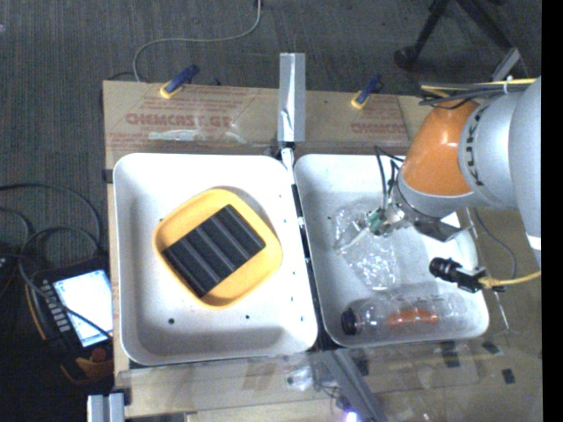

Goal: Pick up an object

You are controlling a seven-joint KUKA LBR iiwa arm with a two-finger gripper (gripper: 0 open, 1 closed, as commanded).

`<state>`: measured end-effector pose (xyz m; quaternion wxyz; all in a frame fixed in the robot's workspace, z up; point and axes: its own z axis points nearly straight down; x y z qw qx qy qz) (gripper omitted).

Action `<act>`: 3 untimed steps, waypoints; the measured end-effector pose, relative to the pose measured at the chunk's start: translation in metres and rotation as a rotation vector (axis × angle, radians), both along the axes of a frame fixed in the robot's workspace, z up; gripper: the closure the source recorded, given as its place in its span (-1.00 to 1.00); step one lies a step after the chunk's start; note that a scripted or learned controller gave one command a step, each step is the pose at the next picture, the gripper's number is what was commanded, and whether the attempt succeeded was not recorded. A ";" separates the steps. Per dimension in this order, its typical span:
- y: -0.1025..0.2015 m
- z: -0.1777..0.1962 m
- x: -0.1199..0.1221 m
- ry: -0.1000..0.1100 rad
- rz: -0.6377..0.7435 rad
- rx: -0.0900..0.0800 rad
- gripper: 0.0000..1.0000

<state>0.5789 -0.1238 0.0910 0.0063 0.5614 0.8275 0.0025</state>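
In the right bin [321, 236] lies a crumpled piece of clear plastic [365, 244], spread across the bin's middle. A clear plastic bottle [405, 316] with something orange inside lies on its side along the front wall, black cap to the left. My gripper [381, 221] reaches down under the orange-banded wrist to the upper edge of the crumpled plastic. The left bin [141, 192] holds a yellow rounded block with a black ribbed top [217, 246], lying at an angle in the middle.
A metal divider post [291, 95] stands at the back between the two bins. Cardboard [176, 117] with two blue-and-yellow clamps lies behind them. The arm's bulk covers the right bin's back right corner.
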 end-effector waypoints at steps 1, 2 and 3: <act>-0.025 0.001 -0.074 -0.010 0.013 -0.003 -1.00; -0.047 0.000 -0.049 -0.001 0.087 0.003 -1.00; -0.045 0.010 -0.047 -0.006 0.088 0.005 1.00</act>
